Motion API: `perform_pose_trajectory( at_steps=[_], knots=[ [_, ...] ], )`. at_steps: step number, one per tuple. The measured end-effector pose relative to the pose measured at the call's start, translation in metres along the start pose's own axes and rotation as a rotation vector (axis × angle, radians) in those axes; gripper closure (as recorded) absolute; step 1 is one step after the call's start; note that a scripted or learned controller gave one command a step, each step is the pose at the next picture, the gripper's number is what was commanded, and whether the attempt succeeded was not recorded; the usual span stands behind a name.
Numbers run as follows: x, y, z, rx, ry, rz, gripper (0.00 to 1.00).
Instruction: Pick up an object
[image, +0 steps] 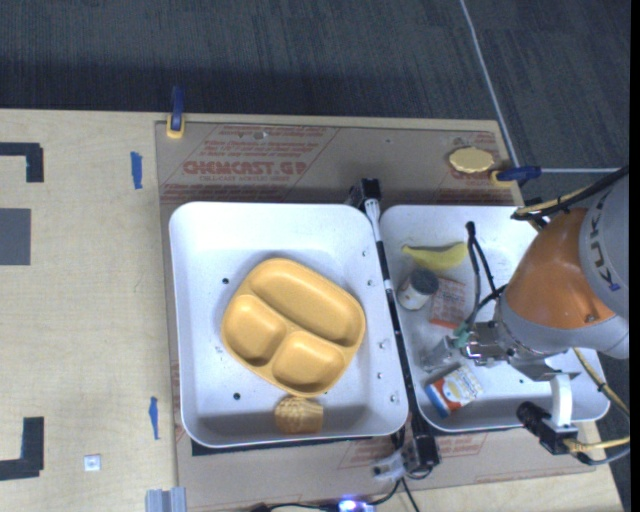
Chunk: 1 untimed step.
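Observation:
The right bin (400, 232) holds a yellow banana-shaped object (438, 255), a small bottle with a dark cap (417, 290), a red-and-white packet (452, 301) and a white carton with blue and orange print (455, 389). My gripper (466, 345) is low in this bin, just above the carton and right of the bottle, with its metal parts among the items. The grey arm with its orange band (558, 283) covers the bin's right half. In the left bin (195, 300) a yellow three-section plate (292, 323) lies flat, with a brown woven ball (299, 413) at its front edge.
The two bins meet at a black-clipped divider (385, 300). A tan disc (471, 160) lies on the cardboard behind the right bin. Black cables (476, 262) run from the arm across the right bin. Pale wood bench extends to the left.

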<state>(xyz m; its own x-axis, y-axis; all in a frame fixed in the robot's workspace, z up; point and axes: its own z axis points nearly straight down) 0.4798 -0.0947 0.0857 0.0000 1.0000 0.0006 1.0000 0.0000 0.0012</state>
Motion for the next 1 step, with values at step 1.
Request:
perform_pose_trajectory(
  at_steps=[1],
  knots=[
    [-0.0007, 0.002, -0.0107, -0.007, -0.003, 0.001, 1.0]
  ],
)
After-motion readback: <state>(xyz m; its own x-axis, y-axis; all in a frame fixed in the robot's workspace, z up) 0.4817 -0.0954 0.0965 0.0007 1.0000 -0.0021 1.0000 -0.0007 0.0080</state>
